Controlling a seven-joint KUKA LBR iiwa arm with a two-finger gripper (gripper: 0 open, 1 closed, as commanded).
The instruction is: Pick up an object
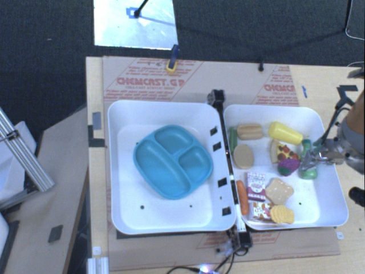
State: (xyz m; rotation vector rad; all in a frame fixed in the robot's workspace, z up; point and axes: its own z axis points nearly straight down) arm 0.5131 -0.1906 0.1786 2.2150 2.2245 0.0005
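Observation:
The right white bin (pixel 328 201) holds several toy foods. Among them are a yellow cylinder (pixel 285 133), a tan bun (pixel 250 132), a pizza slice (pixel 283 152), a purple grape bunch (pixel 289 165) and a small green piece (pixel 308 173). My gripper (pixel 311 161) hangs low at the bin's right side, just above the green piece and right of the grapes. The grey arm (pixel 349 147) reaches in from the right edge. Nothing is visibly lifted off the bin floor.
The left bin (pixel 122 153) bears a blue divided plate (pixel 173 161). Nearer the front of the right bin lie a toast slice (pixel 278 191), a round yellow cracker (pixel 282 214), red-and-white packets (pixel 258 186) and an orange carrot (pixel 243 197). A tan oval (pixel 243 156) and a green bean (pixel 232 138) lie by the divider.

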